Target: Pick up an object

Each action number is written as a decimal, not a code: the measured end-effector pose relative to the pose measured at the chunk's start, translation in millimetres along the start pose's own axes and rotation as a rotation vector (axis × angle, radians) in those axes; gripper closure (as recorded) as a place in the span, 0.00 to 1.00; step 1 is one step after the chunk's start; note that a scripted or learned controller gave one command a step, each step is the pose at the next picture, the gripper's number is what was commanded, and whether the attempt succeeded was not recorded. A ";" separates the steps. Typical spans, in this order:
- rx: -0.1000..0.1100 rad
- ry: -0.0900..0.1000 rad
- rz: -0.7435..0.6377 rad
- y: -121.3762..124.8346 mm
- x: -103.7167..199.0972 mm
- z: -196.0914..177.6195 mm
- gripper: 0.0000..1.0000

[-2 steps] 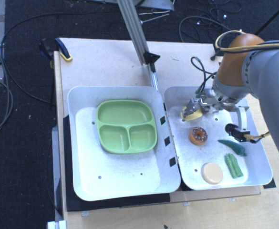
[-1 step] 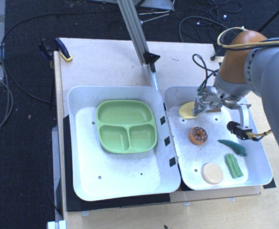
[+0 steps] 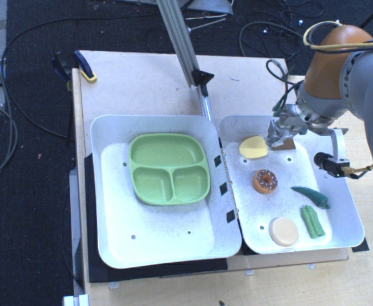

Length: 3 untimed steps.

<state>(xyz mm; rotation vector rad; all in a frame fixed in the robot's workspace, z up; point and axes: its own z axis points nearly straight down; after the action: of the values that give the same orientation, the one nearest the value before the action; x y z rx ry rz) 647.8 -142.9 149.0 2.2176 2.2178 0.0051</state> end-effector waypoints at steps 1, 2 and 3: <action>-0.001 0.000 -0.003 6.7 2.5 -44.9 1.00; 0.001 0.001 -0.003 8.0 2.7 -69.9 1.00; 0.005 0.003 -0.006 -11.1 47.5 -81.4 1.00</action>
<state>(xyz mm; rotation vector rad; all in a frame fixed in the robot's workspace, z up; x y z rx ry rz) 636.2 -95.4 230.2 2.2147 2.2292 0.0024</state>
